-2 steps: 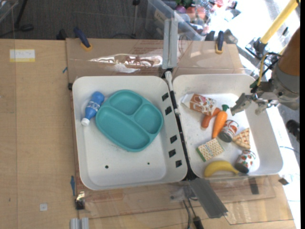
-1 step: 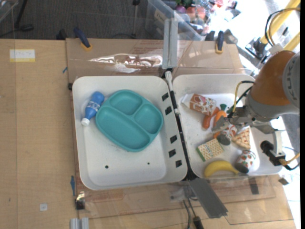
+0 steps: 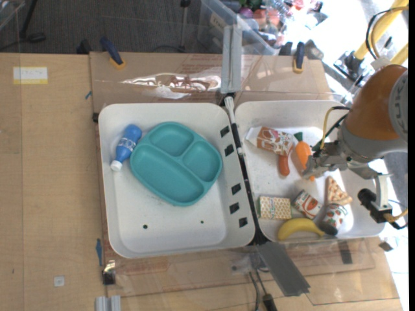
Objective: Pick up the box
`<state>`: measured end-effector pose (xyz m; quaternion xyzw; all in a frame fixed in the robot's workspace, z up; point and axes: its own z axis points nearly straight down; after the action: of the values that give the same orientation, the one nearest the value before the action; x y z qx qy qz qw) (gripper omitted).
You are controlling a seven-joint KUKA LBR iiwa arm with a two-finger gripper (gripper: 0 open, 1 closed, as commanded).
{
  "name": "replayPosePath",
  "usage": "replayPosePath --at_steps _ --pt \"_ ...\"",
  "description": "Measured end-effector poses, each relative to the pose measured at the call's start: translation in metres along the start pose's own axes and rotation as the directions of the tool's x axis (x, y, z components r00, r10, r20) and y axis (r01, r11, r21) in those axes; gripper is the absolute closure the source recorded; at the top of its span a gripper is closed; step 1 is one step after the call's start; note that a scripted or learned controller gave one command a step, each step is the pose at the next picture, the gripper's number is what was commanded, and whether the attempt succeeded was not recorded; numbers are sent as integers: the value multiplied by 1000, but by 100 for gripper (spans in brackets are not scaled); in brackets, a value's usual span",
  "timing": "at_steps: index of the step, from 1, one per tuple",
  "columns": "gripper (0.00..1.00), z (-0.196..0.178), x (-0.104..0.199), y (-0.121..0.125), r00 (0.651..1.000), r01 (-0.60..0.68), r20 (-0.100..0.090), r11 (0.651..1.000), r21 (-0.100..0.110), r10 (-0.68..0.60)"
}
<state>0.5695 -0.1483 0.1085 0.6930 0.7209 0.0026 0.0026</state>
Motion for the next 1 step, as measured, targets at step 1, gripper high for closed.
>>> replayPosePath --at_steps 1 --pt "100 -77 100 -7 999 37 -1 999 5 -37"
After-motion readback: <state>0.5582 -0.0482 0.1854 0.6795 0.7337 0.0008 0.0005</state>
